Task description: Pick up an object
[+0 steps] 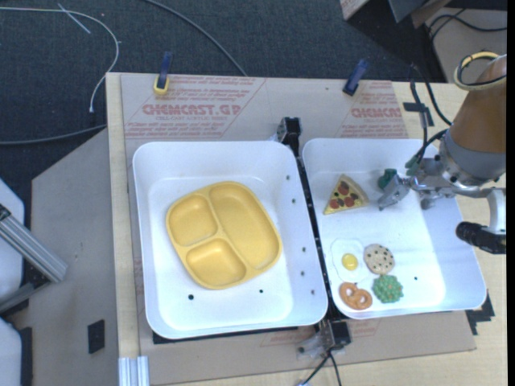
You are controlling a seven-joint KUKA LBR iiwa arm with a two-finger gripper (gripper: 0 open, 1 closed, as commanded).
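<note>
Two shallow white bins sit side by side on your bench: the left bin carries a yellow divided plate with three compartments, lying flat near its middle, and the right bin holds the small play-food pieces you can choose from. Look to the upper left of the right bin for the pizza slice, lying flat with its point toward the top. Lower down, near the front edge, you have a fried egg, a cookie just beside it, a pretzel below the egg, and a green broccoli piece next to the pretzel. Your gripper reaches in from the right, low over the upper part of the right bin, just to the right of the pizza slice and apart from it. Its fingers point left with a small gap between them, and you can see nothing held there. The arm rises behind it, its orange band showing above the wrist.
</note>
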